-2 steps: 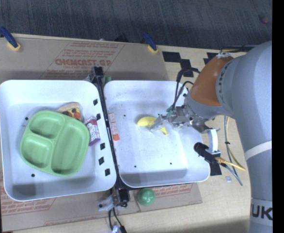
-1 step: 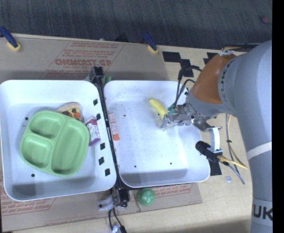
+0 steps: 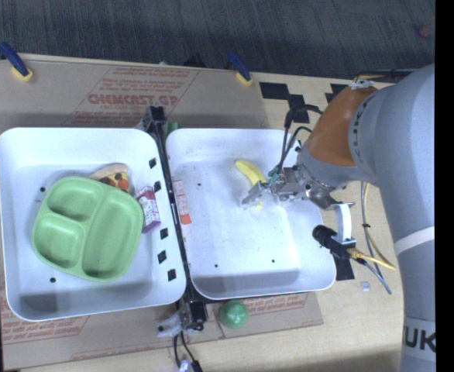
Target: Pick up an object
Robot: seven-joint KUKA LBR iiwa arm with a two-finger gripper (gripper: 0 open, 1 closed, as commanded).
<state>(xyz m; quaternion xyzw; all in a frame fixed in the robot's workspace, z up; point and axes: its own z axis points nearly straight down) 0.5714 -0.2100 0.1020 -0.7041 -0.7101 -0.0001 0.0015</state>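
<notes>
A: Near edge?
B: Green ball (image 3: 232, 313) on the cardboard below the right bin (image 3: 219, 262).
A: Banana (image 3: 249, 171)?
B: In that bin's far half, gripper (image 3: 256, 198) just beside it, nothing between the fingers, jaws look narrow.
A: Left bin (image 3: 25, 285)?
B: Green tray (image 3: 87, 227), snack packets.

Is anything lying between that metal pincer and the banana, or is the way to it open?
Nothing visible stands in the way. The pincer hangs over the right bin, right beside the banana, with bare white floor between them. The green plate and the packets lie in the left bin, past the divider.
</notes>
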